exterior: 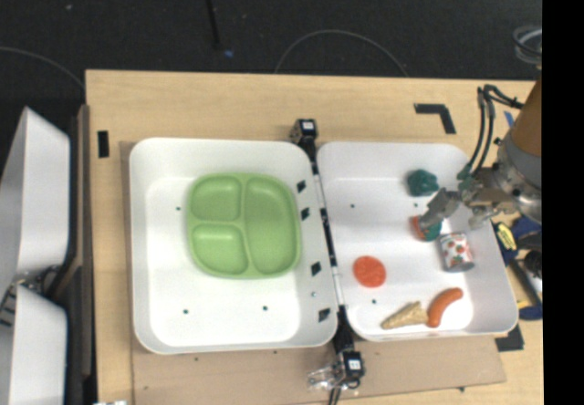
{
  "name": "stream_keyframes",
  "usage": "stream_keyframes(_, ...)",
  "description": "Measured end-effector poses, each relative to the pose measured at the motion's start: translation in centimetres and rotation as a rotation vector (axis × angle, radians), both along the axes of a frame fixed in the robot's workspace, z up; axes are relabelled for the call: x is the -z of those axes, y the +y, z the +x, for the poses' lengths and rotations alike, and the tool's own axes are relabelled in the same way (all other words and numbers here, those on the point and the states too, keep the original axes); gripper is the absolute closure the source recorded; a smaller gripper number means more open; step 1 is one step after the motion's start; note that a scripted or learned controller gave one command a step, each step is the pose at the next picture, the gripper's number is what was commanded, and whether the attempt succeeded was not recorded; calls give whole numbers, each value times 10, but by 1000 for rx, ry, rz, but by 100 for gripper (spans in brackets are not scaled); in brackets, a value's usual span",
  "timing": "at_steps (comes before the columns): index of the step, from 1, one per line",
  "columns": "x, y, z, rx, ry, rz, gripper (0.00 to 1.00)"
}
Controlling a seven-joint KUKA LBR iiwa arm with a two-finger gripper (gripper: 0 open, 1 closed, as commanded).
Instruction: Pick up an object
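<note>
The right bin [474, 326] holds several small objects. A teal lump [422, 181] lies near its far side. A red and green piece [422, 229] lies just below it, and my gripper [440, 212] hangs right over that piece, reaching in from the right. A small clear block with red marks [455, 251] lies just right of the piece. A red-orange disc [369, 271] lies in the middle. A tan cone [403, 315] and an orange sausage shape [444, 305] lie along the near edge.
The left bin [155, 303] holds a green divided plate [245, 223]. A black-clipped divider [321, 239] joins the two bins. Cables and the arm's grey body [520, 166] crowd the right bin's right edge.
</note>
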State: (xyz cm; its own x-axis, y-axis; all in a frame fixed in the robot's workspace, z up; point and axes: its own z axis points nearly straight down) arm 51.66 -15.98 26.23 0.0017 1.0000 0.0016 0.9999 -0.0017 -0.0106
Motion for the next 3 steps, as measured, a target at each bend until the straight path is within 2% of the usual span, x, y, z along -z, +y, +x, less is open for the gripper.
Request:
stream_keyframes(1,-6,0,2,-3,-12,-3,0)
stream_keyframes(3,80,-6,-3,0,-7,-2,0)
